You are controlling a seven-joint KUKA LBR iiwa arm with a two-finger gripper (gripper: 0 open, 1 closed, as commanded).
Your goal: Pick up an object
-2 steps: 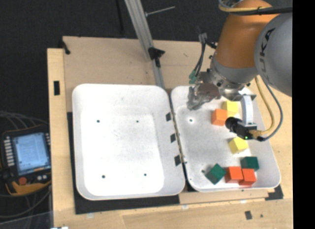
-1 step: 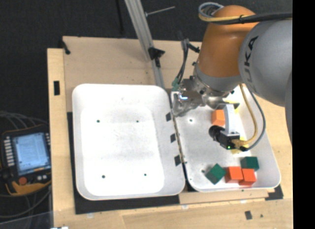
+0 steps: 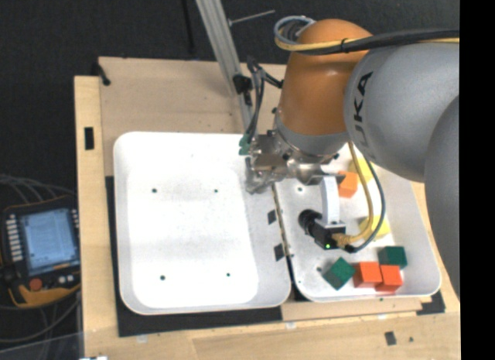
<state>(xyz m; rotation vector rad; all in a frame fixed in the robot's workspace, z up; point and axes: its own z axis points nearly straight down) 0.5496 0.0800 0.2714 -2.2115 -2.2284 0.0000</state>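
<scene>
The likeliest picks are the small blocks in the near corner of the right bin [image 3: 410, 293]: a dark green block [image 3: 338, 273] beside two orange blocks [image 3: 379, 275], with another green block [image 3: 394, 255] just behind. They look like plain, hard-edged cubes, crowded together. A clean descent should centre on one block, with the jaws straddling it clear of its neighbours. The gripper [image 3: 267, 166] hangs over the bins' shared edge; whether its jaws are apart I cannot tell.

I count two white bins [image 3: 186, 293], three orange blocks [image 3: 368, 273], two green blocks [image 3: 338, 273], one handheld pendant [image 3: 42, 246].
</scene>
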